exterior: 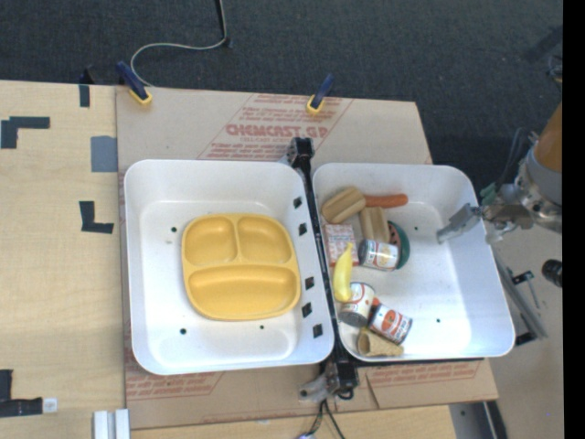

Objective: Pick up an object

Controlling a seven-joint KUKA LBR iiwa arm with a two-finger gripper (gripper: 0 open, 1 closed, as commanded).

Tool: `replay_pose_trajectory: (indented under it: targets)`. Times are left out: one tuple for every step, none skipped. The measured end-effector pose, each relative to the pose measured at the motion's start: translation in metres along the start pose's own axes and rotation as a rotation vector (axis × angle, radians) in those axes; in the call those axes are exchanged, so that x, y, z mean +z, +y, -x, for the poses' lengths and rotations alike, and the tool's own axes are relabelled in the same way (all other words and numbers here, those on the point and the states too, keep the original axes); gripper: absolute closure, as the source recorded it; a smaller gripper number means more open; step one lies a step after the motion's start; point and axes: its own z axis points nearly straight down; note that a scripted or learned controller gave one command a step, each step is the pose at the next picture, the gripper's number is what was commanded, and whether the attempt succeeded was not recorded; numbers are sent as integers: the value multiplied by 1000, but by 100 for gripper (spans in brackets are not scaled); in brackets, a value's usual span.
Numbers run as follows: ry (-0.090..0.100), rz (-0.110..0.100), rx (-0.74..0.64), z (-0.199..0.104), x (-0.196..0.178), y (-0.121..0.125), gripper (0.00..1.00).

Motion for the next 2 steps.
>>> replay_pose_trajectory:
  targets:
    - [-1, 1, 1, -19, 115, 13, 0]
    - [-5, 2, 2, -50, 127, 26, 0]
